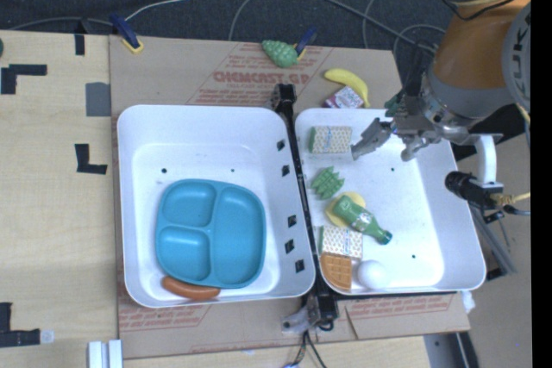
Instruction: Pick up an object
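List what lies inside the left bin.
The left bin holds a blue divided plate and, at the plate's near edge, an orange sausage. Whatever lies beneath the plate is covered and cannot be seen.

The pincer [390, 143] hangs open and empty over the right bin [431, 211], at its twelve o'clock. A green bottle [362, 220] lies toward seven o'clock of it.

Even, diffuse overhead lighting is observed. The white bins [138, 185] are rendered bright without glare. Soft, faint shadows are cast. Mild softness is present throughout; fine detail is lost.
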Available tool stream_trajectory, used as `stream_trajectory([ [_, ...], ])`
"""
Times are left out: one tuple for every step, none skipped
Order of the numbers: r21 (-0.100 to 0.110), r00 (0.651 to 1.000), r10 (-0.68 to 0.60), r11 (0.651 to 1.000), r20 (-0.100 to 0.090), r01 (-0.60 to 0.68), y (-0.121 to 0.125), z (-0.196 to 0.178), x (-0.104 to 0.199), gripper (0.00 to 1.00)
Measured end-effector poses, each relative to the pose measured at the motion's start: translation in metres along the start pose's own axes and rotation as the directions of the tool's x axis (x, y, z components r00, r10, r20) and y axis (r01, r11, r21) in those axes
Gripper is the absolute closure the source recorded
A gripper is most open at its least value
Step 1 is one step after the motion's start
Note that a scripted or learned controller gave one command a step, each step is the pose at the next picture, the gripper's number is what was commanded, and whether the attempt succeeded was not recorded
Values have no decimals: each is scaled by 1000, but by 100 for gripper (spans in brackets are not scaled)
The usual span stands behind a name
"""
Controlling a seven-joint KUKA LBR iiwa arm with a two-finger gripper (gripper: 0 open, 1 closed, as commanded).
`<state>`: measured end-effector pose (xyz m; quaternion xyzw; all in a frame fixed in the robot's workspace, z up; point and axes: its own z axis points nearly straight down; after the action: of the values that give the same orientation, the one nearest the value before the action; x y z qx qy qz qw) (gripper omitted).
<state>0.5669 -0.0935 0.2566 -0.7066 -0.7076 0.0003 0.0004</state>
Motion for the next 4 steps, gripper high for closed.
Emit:
stream_trajectory([
  [1,1000,1,1000,-1,-1,-13,165,-6,0],
  [-3,1000,3,1000,2,-3,-12,154,-8,100],
  [2,1000,2,1000,0,-2,-13,155,-6,0],
  [-5,1000,0,1000,0,0,45,170,-4,0],
])
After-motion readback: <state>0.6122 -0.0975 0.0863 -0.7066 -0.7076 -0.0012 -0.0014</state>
